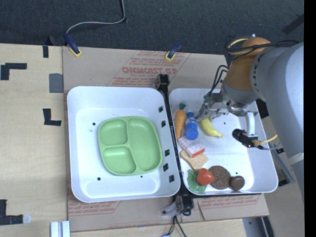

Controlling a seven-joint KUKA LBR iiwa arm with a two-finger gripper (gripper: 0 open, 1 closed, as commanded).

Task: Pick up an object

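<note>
On my far left I see the bare bench (29, 147) with a few dark markings, and then the left bin (81, 107). A green divided plate (130, 145) with three compartments lies flat in it, roughly centred, tilted a little relative to the bin walls.

Past the black clips along the shared wall comes the right bin (261, 169), where all the loose objects lie. A carrot (180, 122) lies lengthwise close to the dividing wall, and a blue bottle (191, 128) sits just beside it on its right. Below them I make out a small white packet with red print (190, 146), then a piece of toast (194, 160), with a red pepper-like item (204, 177), a brown round patty (220, 177) and a smaller dark brown piece (237, 182) clustered at the near edge. A yellow banana (211, 128) lies just right of the bottle.

The gripper (213, 111) hangs over the upper part of the right bin, low above the banana and the bottle, its fingers pointing down and leftward. I cannot tell how far apart the fingers are, and I see nothing held between them. Behind it the arm (276, 93) comes in from my right: the orange band sits directly above the wrist, and the broad grey link fills the right side, sloping down over the bin's right wall.
</note>
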